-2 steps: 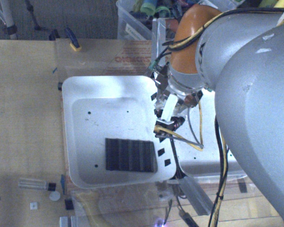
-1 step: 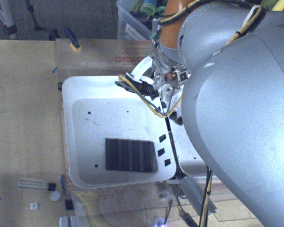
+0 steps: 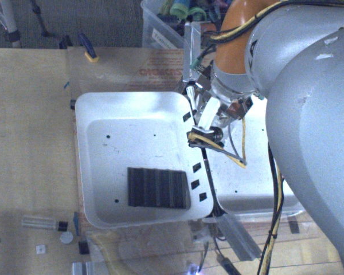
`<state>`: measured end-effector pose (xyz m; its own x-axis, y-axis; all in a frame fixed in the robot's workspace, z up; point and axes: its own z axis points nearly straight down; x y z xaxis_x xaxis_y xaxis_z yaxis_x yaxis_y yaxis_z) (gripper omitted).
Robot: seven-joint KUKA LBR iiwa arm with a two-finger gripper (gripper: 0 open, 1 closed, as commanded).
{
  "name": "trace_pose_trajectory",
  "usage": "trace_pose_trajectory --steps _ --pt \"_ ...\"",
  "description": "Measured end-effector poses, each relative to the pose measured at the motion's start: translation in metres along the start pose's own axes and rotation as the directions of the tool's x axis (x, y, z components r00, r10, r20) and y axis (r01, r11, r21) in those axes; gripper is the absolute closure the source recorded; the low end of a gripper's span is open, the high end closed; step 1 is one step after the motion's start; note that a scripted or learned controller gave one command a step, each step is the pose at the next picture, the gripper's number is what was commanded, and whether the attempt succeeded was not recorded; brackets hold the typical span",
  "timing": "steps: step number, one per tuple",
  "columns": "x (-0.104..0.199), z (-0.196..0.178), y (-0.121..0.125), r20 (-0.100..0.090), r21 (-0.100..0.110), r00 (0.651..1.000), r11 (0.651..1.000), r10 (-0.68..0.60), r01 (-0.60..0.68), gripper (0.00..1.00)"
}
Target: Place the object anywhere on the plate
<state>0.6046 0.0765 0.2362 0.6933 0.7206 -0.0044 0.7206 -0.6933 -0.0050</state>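
The gripper (image 3: 221,112) hovers above the seam between the shallow white plastic left bin (image 3: 97,119) and the right bin (image 3: 249,182); clenched or released, can't tell. The black ribbed rectangular slab (image 3: 158,188) lies flat in the left bin

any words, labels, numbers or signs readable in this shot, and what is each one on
No text can be read here.
Reddish print on the wooden bench, behind the shallow white left bin: blurred, unreadable.
White label on the clear plastic storage box: too small to read.
Black ribbed rectangular block in that bin: no marking visible.
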Motion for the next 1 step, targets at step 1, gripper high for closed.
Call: trace_pose_trajectory --steps 1 --pt "0.0415 0.0519 0.0391 -0.007 -0.002 0.867 0.867 0.499 -0.499 1.0"
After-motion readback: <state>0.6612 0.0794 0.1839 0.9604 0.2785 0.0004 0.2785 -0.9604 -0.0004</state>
